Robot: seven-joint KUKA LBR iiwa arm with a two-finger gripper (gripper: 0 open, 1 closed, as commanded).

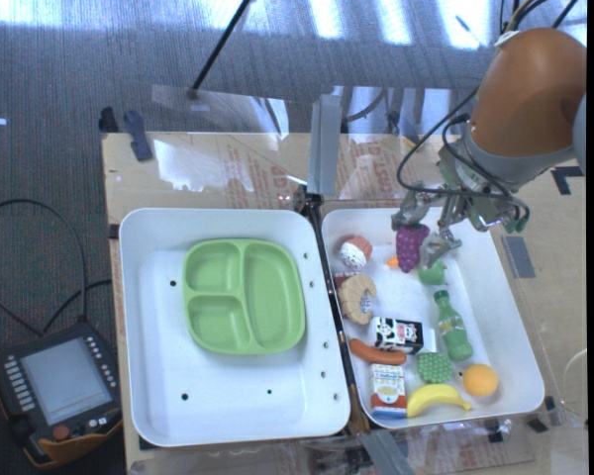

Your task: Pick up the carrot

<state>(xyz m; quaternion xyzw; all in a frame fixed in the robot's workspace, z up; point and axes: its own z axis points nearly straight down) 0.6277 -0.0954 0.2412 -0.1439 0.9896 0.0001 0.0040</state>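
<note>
In the right bin (510, 310), a small orange tip (392, 262) pokes out at the left of a purple bunch of grapes (408, 246). It may be the carrot, and the grapes hide the rest of it. My gripper (429, 226) hangs over the bin's far end, just above and right of the grapes. It is open, with nothing visibly held between its fingers. A green piece (433, 273) lies right below it.
The right bin also holds a round pastry (357, 297), a red-white ball (353, 253), a milk carton (397, 334), an orange-red sausage (376, 351), a green bottle (452, 327), an orange (480, 380) and a banana (436, 398). A green divided plate (245, 296) sits in the left bin (153, 364).
</note>
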